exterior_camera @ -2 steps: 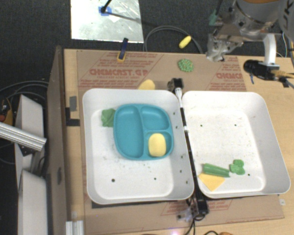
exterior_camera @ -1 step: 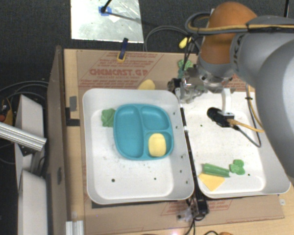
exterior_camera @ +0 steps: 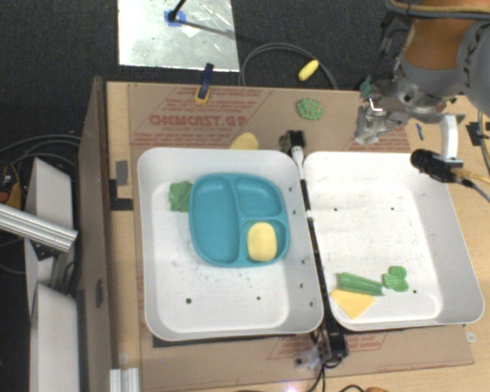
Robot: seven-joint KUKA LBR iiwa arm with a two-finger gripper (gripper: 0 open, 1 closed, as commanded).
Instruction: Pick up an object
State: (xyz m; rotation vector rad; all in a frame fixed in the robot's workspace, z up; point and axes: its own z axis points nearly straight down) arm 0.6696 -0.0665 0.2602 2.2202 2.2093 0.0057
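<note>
My gripper [exterior_camera: 369,129] hangs above the far edge of the right bin [exterior_camera: 457,243], its fingers pointing down with nothing between them. In that bin, near the front, lie a green vegetable piece [exterior_camera: 359,283], a small green broccoli-like piece [exterior_camera: 397,278] and a yellow wedge [exterior_camera: 353,303]. The left bin [exterior_camera: 159,300] bears a blue divided plate [exterior_camera: 229,219] with a yellow lump [exterior_camera: 262,241] in its lower right compartment. A green leafy piece [exterior_camera: 179,195] lies beside the plate's left rim.
Behind the bins on the cardboard lie a green round piece [exterior_camera: 310,109], a yellow piece [exterior_camera: 245,143] and a yellow oblong [exterior_camera: 309,70]. A black clamp [exterior_camera: 294,144] sits where the bins meet. Cables trail at the right.
</note>
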